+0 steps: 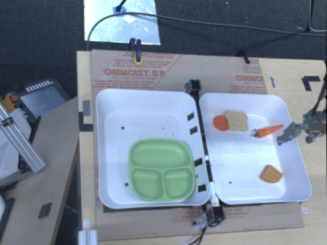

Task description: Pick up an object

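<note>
The right bin [245, 188] holds several small items. A flat red disc [220, 123] lies against a tan slice of bread [237, 120] near the bin's back left. To their right lies an orange carrot [267, 131], pointing toward the bin's right wall. An orange waffle-like piece [271, 174] sits alone at the front right. My gripper [289, 134] hovers at the bin's right rim, just right of the carrot's thick end. Whether it touches the carrot is unclear, and nothing is seen held in it.
The left bin [112, 116] contains a green divided plate [162, 168] at its front. Black clips run along the seam between the bins [199, 137]. A cable crosses the dark floor behind the bench, and a grey device sits at the far left.
</note>
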`<state>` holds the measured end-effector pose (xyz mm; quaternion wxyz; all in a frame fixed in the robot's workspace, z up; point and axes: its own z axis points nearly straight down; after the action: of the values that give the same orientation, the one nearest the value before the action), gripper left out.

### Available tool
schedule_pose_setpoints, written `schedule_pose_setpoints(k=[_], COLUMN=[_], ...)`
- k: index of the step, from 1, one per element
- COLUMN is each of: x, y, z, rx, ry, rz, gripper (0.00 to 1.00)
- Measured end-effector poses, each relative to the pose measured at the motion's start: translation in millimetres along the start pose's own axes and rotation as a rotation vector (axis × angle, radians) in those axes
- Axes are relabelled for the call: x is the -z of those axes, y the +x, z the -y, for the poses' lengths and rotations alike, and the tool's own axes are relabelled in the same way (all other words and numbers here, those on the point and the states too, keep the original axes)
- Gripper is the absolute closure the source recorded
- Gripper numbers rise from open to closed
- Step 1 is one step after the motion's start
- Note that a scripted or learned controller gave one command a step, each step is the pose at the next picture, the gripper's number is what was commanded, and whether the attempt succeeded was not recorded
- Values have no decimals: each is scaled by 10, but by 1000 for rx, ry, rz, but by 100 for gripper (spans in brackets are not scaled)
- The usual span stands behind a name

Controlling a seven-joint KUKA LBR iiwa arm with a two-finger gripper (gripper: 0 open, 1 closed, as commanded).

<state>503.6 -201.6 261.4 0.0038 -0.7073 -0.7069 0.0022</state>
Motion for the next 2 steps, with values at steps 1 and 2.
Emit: schedule_pose_setpoints(k=[1, 2], x=[52, -386], y=[5, 26], z=[-23, 32], rx=[4, 2], ry=[-11, -7], rz=[3, 1], gripper=[0, 0])
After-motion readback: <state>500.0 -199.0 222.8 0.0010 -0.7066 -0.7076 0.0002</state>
